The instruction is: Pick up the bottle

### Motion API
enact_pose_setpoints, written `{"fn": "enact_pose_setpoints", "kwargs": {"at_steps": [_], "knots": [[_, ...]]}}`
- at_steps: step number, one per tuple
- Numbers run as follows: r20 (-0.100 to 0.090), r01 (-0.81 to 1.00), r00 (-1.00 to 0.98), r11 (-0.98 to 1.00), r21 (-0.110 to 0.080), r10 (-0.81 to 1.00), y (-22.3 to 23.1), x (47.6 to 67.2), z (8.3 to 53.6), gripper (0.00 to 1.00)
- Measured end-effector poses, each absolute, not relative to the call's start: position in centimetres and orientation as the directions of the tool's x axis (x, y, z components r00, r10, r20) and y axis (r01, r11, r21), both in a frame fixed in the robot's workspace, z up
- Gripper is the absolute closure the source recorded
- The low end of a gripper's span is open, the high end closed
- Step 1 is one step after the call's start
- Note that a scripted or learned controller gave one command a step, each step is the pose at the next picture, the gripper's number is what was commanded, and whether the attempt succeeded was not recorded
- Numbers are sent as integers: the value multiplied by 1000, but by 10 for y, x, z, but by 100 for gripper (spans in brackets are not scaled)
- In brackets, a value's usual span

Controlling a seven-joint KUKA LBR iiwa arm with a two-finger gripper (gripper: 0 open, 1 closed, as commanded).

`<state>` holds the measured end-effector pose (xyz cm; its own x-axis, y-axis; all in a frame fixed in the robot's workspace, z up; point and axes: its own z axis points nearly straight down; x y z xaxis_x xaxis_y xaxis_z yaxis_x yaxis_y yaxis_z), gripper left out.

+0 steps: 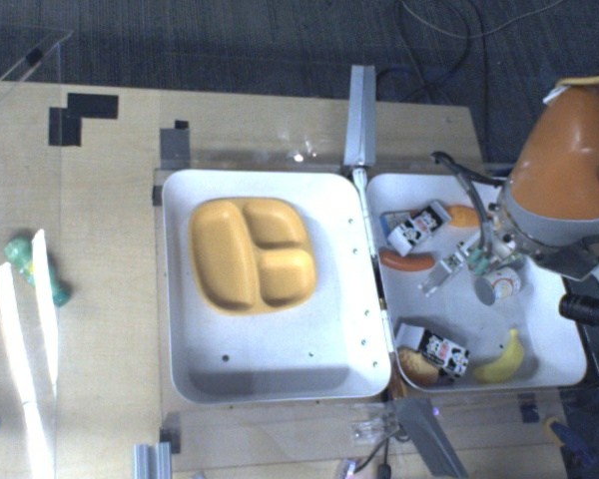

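In the right bin [569, 362], a small white bottle with black markings [418, 229] lies on its side near the back left corner. A second white-and-black container [442, 351] lies near the bin's front left corner. My gripper [469, 263] hangs low over the middle of the right bin, below the grey arm with its orange band [569, 158]. It sits to the right of and nearer than the back bottle, apart from it. Nothing shows between its fingers.
The right bin also holds a red sausage [407, 261], an orange piece [462, 216], a silver can [500, 286] just right of the gripper, a banana [504, 358] and a brown bun [414, 366]. The left bin [180, 367] holds a yellow divided tray [252, 252].
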<state>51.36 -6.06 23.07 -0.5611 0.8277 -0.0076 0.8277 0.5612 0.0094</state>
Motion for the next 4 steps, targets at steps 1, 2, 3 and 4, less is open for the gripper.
{"fn": "enact_pose_setpoints", "kwargs": {"at_steps": [1,2,3,4], "knots": [[-7,927,-375,375,12,927,-54,502,285,0],[-1,907,-420,420,3,907,-16,497,184,0],[-7,707,-707,707,6,707,-66,528,186,0],[-12,591,-807,807,6,591,-124,563,91,0]]}}
